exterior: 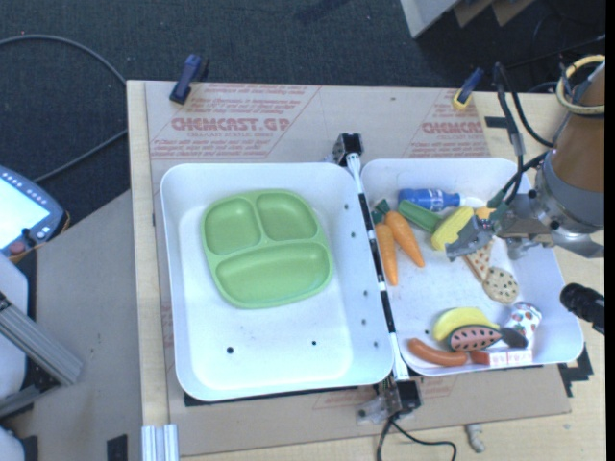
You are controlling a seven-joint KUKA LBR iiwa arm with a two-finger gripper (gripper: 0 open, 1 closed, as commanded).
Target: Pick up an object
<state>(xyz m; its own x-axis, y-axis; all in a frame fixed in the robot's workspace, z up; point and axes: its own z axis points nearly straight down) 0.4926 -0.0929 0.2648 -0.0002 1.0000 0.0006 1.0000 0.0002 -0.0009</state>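
The right bin (553,286) holds several toy foods. A blue bottle (430,199) lies at the back, with a green piece (419,215) and two orange carrots (399,240) beside it. A yellow fruit (452,229) lies just left of my gripper (478,241), which hangs low over the bin's middle right. A speckled cracker (497,280) lies just below the gripper. At the front are a banana (457,319), a watermelon slice (476,338) and a red sausage (440,353). The arm's wrist hides the bin floor behind the gripper.
The left bin (192,334) holds a green divided plate (267,248). A black clamp (347,146) sits where the two bins meet at the back. Cables run down to the arm (577,161) at the right. A white and red item (524,321) lies by the front right corner.
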